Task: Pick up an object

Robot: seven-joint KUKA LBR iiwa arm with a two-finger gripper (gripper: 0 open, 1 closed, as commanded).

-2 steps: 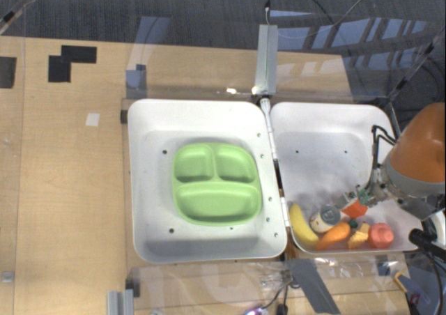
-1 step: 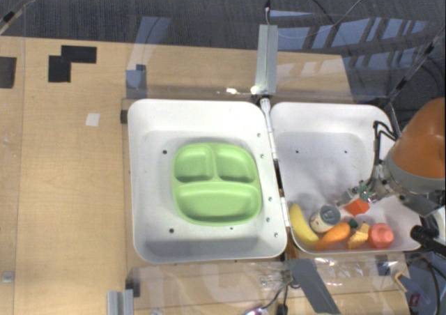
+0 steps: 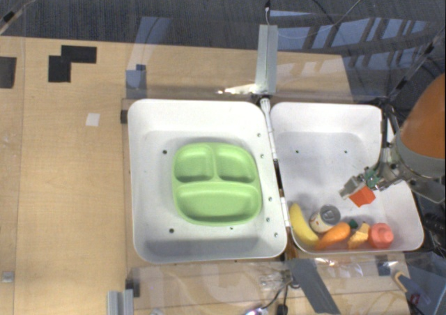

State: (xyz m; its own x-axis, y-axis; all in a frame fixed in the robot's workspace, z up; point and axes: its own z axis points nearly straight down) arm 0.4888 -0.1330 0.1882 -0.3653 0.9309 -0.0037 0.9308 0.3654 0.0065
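My gripper [image 3: 361, 189] hangs over the right part of the right bin [image 3: 327, 129], reaching in from the right below the arm's orange band [image 3: 426, 125]. A small orange-red block [image 3: 362, 198] sits between its fingertips, and the fingers are shut on it, above the bin floor. Along the bin's front edge lie a banana [image 3: 300, 222], a small round tin [image 3: 325, 217], a carrot [image 3: 334, 234], a yellow piece [image 3: 359, 235] and a pink-red fruit [image 3: 381, 235].
The left bin [image 3: 150, 167] holds a green divided plate [image 3: 216, 182]. A metal post [image 3: 267, 63] stands behind the seam between the bins. The right bin's back half shows bare white floor.
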